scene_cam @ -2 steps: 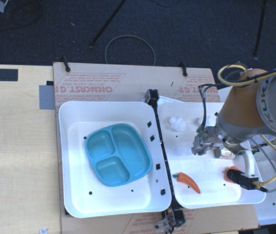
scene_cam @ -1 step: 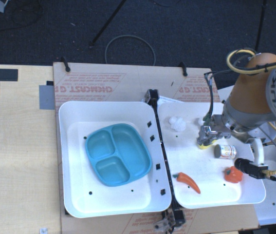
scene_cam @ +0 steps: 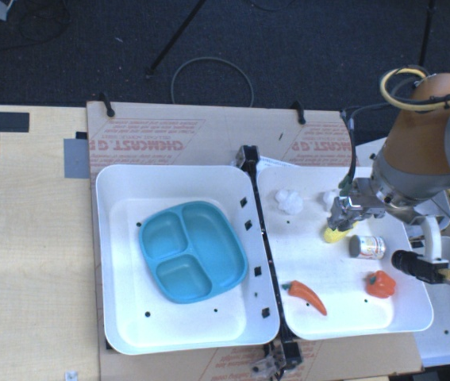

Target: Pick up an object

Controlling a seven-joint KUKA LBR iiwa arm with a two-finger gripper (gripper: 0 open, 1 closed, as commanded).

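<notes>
Two white bins sit side by side; the left bin (scene_cam: 117,213) holds a blue divided plate (scene_cam: 192,249); the right bin (scene_cam: 415,312) holds an orange carrot (scene_cam: 307,295), a small white object (scene_cam: 290,202), a yellow object (scene_cam: 335,233), a small can (scene_cam: 367,247) and a red pepper (scene_cam: 380,284); the gripper (scene_cam: 345,213) hangs directly over the yellow object, seemingly touching it; whether its jaws are spread or closed cannot be told
</notes>
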